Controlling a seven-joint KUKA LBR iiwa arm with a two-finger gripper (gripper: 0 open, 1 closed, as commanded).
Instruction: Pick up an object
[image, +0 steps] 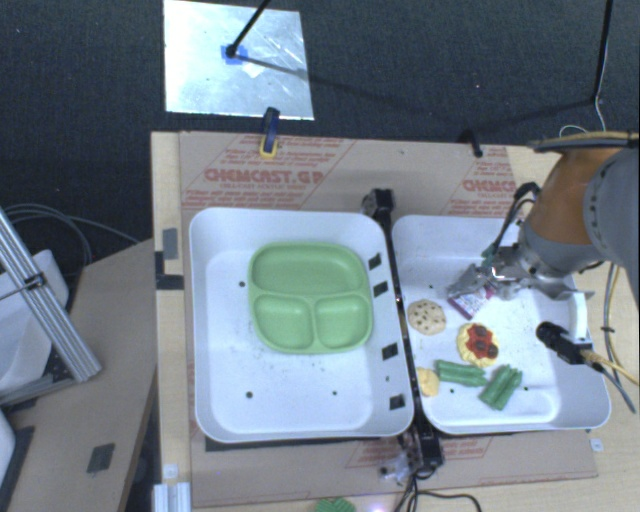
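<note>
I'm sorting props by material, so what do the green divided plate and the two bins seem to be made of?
Green divided plate: probably molded plastic, matte, judging by its even color and soft rounded compartment edges.
Left bin and right bin: likely thin formed plastic, smooth white with rounded corners, though coated metal can't be ruled out.

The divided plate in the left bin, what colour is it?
Pale green divided plate, plain, clearest in the camera view.

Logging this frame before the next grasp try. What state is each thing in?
Green three-compartment plastic plate: flat in left bin, nothing on it.
Round chocolate-chip cookie: flat in right bin.
Yellow tart with red topping: flat, untouched.
Green bean pieces: lying loose.
Small purple-and-white packet: beside the pincer; contact unclear.
</note>
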